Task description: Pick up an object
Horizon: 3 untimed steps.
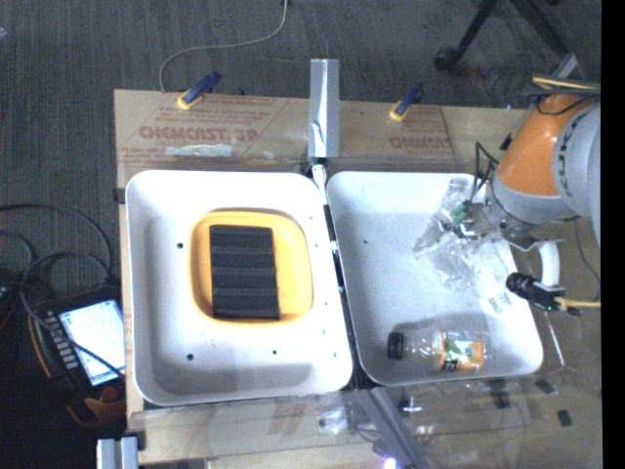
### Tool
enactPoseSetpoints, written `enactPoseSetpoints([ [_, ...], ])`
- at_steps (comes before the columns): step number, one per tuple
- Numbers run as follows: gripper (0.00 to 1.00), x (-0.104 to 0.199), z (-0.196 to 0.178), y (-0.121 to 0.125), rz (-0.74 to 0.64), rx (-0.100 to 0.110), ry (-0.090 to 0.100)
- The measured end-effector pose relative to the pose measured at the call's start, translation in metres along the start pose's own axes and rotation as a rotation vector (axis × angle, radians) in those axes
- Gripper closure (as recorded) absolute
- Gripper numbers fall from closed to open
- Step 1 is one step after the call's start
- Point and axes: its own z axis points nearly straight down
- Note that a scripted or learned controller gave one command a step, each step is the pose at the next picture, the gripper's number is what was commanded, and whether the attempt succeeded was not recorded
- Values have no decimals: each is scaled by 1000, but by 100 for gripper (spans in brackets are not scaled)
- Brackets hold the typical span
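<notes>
- Dark carpet surrounds a wooden bench (244,130) carrying two shallow white bins side by side, with blue-and-yellow clamps at its far edge.
- Left bin (156,360): a yellow tray (298,262) with a black ribbed insert lies flat near the middle, clear of all four walls.
- Right bin (376,291): a plastic bottle (439,348) with an orange label lies on its side close to the near wall, cap toward the bins' shared divider; a crumpled clear plastic wrapper (457,247) sits toward the far right corner.
- Reaching in from the right, the arm (547,164) hangs over that corner, its end effector (471,215) down among the wrapper; whether it is open or closed cannot be told against the clear film.
- Progress, as judged: nothing appears lifted yet; the pick remains to be done.
- Room: open floor lies in the right bin's middle and left; the bottle's nearness to the near wall leaves little clearance on that side, and the wrapper crowds the right wall.
</notes>
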Motion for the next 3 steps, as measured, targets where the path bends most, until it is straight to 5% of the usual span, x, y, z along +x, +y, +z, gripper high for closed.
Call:
enactPoseSetpoints([
  [1, 0, 11, 0, -25, -201, -7, -22],
  [2, 100, 13, -9, -24, -201, -9, -18],
  [3, 100, 78, -96, 4, -84, 6, -14],
])
